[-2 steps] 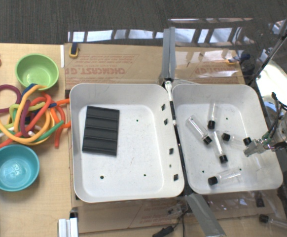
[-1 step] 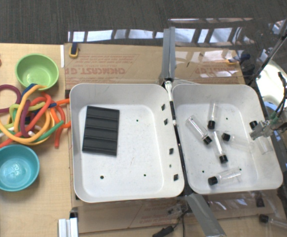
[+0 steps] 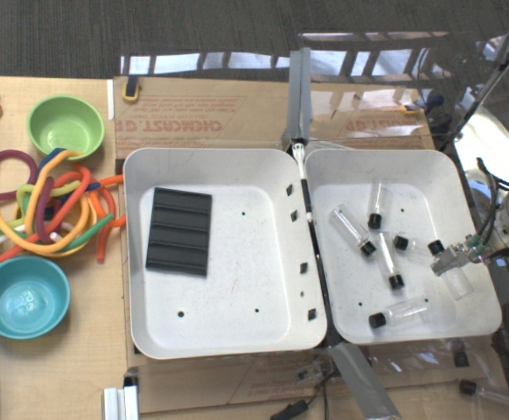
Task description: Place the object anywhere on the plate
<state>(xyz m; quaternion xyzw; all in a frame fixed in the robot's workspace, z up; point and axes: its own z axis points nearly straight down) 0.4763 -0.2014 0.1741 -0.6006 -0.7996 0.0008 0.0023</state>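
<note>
Camera view: we see our gripper (image 3: 457, 259) low over the right bin (image 3: 447, 169), near that bin's right wall; whether it grips anything we cannot tell. Clear vials with black caps (image 3: 353, 231) lie scattered in the right bin. Left of that bin, the dark ridged plate (image 3: 179, 231) rests in the left bin (image 3: 237, 339).

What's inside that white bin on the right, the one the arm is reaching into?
The right bin holds several clear vials with black caps, scattered and lying flat. The gripper covers part of the bin's right side, so anything under it is hidden.
</note>
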